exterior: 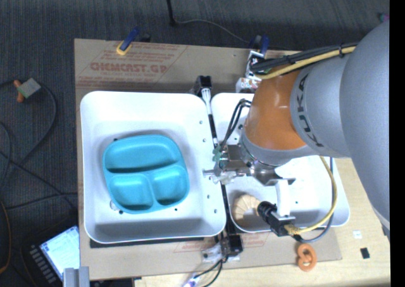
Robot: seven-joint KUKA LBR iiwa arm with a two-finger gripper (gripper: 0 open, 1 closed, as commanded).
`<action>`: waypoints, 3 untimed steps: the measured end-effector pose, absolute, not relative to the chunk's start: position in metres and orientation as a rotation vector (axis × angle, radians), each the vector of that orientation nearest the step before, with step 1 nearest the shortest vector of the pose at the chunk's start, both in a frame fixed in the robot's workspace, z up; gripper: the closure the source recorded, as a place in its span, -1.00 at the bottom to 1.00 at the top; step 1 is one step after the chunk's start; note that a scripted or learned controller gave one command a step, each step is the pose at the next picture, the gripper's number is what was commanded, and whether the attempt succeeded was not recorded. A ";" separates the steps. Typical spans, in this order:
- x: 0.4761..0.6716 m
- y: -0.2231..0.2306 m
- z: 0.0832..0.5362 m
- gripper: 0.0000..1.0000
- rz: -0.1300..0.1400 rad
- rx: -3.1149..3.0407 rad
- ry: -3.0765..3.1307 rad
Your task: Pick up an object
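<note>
Gripper [253,175]: mounted below the orange band [275,118] of the grey arm [354,102], it hangs over the right bin [338,206] close to that bin's left wall; the wrist body covers the fingers, so how far they stand apart, and whether anything lies between them, cannot be told. Black cables loop along the wrist, and a yellow cable [316,225] curves from the arm down toward the near rim of the right bin.

Tan ribbed object [243,205]: a rounded, shell-like piece lying in the near-left corner of the right bin, just beside a black fitting [272,216] on the arm's lower end. Whether it touches that fitting cannot be judged.

Left bin [95,121]: white and shallow, it stands edge to edge with the right bin. A blue divided tray [145,172] with one long compartment and two smaller ones lies tilted in the middle of its floor, apart from all four walls.

Bench [126,67]: a brown board with red lettering near its far-left corner carries both bins. A blue clamp [128,40] grips its far edge at the left, and a second blue clamp [262,43] sits further right on that edge. A small orange ring [306,256] rests on the bench near its near edge, just outside the near rim of the right bin.
</note>
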State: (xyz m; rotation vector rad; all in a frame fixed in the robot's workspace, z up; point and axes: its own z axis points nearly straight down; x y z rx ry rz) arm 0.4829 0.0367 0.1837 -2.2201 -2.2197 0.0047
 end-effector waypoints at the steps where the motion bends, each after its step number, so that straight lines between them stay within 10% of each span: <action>1: 0.483 -0.029 0.184 1.00 0.004 -2.223 -2.219; 3: 0.483 -0.007 0.184 1.00 0.002 -2.220 -2.221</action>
